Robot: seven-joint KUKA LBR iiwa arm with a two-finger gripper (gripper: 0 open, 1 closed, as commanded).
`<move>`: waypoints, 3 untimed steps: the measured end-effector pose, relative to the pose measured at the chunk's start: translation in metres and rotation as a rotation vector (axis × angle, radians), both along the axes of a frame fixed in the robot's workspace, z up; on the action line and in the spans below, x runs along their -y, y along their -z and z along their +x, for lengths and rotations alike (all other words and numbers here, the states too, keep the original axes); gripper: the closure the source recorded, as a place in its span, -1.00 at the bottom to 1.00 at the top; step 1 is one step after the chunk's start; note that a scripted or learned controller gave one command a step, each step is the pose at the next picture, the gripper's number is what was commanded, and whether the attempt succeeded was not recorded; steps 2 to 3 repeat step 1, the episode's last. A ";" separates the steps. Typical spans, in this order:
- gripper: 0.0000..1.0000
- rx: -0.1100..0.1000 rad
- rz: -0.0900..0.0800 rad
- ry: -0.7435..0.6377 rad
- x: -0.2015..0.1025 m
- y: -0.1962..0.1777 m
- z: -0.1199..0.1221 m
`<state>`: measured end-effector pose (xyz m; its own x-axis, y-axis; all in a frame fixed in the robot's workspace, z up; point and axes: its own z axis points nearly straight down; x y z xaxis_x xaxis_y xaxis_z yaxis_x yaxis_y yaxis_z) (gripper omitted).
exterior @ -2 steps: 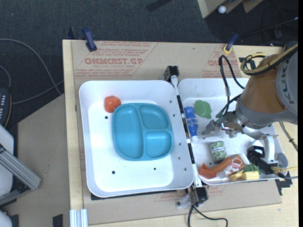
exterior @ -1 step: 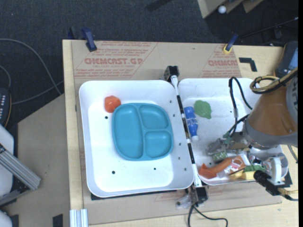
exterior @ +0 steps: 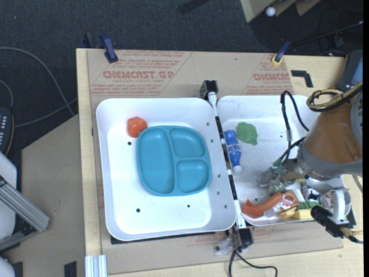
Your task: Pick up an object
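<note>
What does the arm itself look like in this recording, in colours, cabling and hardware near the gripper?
The arm enters as a bulky rounded body with a broad orange band over grey. A black cable loops along its left side, and yellowish cable coils sit on top. The gripper end is dark metallic hardware with a white fitting beside it.

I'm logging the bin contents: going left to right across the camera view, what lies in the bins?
Orange ball → blue divided tray → blue bottle → green piece → the arm's gripper over the clutter at the right bin's near edge.
</note>
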<state>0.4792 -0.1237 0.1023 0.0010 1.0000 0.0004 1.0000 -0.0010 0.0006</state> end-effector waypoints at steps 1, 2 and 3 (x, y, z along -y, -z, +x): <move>1.00 0.002 0.001 -0.004 -0.071 -0.083 0.035; 1.00 0.002 0.001 -0.004 -0.071 -0.083 0.035; 1.00 0.002 0.001 -0.004 -0.071 -0.083 0.035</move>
